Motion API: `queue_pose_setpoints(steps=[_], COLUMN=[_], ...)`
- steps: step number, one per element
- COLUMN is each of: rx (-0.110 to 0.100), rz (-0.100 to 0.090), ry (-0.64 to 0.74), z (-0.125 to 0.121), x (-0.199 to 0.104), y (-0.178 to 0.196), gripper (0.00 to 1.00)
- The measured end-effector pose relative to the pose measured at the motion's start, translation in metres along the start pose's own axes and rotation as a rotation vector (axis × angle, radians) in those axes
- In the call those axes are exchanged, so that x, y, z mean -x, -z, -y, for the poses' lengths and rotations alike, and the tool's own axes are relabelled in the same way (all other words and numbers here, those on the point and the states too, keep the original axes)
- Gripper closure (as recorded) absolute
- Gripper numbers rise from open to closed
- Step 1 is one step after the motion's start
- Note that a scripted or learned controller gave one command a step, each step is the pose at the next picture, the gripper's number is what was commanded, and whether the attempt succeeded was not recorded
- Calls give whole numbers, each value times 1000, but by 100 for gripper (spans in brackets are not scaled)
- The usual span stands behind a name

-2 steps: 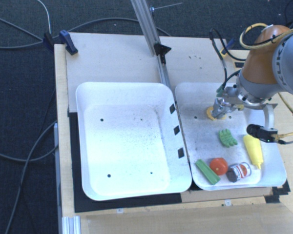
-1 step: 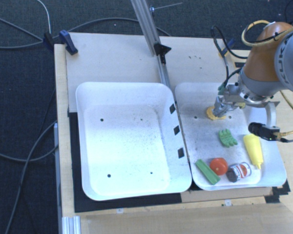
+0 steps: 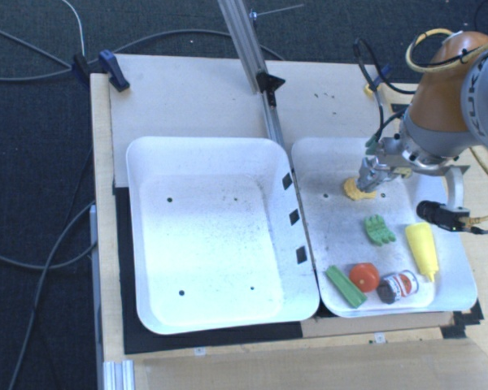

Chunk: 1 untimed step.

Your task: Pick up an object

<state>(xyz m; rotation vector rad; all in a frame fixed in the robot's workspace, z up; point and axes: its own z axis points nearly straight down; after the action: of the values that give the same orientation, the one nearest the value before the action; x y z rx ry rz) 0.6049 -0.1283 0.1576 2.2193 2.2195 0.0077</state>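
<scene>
Starting at the left, we see the left bin (image 3: 203,234), shallow and white, with only dark specks on its floor. A slanted metal bar (image 3: 252,55) runs down to the seam between the two bins.

Next comes the right bin (image 3: 333,177). Along its near edge lie a green stick (image 3: 344,287), a red ball (image 3: 363,277) and a small can (image 3: 398,286). Above them sits a green ridged piece (image 3: 379,230), and to its right a yellow bottle (image 3: 423,249), lying with its long axis running away from us, cap end toward the far side.

Toward the far part of that bin lies the yellow piece (image 3: 355,190), small, flat and roundish, with no clear long axis or heading that we can make out. We judge it light and probably soft or plastic, unlikely to break, and best pinched across its width from above.

The gripper (image 3: 372,177) comes in from the right and hangs directly over this piece, tips touching or just above it. We cannot tell whether its fingers are apart or together, nor whether they grasp anything.
</scene>
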Motion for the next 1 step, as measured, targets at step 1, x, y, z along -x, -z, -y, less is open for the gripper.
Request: queue_pose_setpoints(steps=[1], rx=[1], rz=[0], ry=[0], z=[0], x=[0], y=[10], gripper=[100])
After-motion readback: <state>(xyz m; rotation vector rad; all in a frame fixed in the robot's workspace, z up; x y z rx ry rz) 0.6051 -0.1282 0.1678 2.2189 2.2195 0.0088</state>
